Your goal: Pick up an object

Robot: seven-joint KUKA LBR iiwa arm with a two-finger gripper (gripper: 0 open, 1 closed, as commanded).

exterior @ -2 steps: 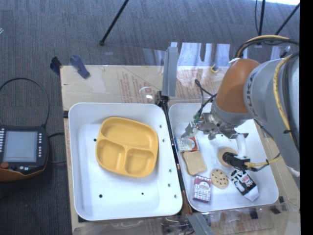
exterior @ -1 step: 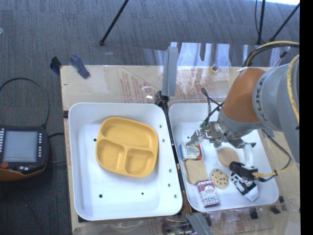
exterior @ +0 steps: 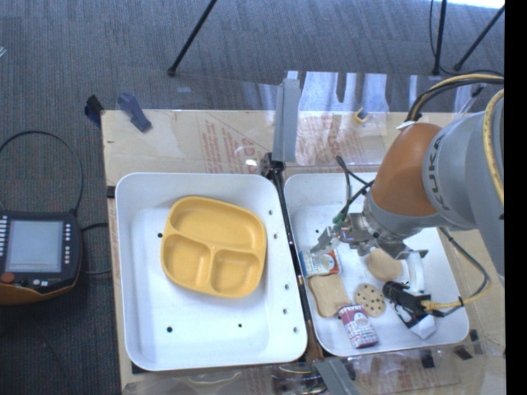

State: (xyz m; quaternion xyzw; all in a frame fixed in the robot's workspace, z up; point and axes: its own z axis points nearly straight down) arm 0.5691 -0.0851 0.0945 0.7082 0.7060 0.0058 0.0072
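Toast slice (exterior: 328,295) lies long axis near-vertical, below the jaws (exterior: 328,239).

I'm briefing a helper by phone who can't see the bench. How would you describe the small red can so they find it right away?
Start at the right white bin, the one the grey and orange arm hangs over. Go to its front edge, nearest the camera: the red can lies there on its side, just below a round chocolate-chip cookie. It is the only red, cylindrical thing among flat tan food pieces.

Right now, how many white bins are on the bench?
2. The left bin holds a yellow divided plate. The right bin, beside it, holds small food items under the arm.
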